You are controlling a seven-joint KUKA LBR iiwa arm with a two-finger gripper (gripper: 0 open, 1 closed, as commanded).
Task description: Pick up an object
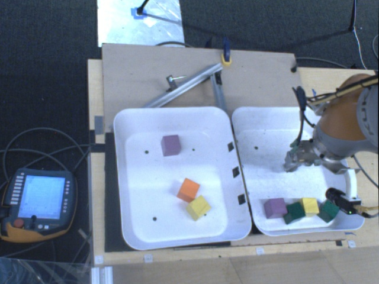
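Grey metal pincer is seen low over the right white plastic bin; how far it is parted cannot be told, and nothing is seen between its fingers. Along that bin's near wall are ranged a purple cube, a dark green block, a yellow cube and another green block.

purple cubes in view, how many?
2. One purple cube lies in the upper part of the left bin; the other purple cube sits at the right bin's near edge, beside a green cube. The arm might hide more.
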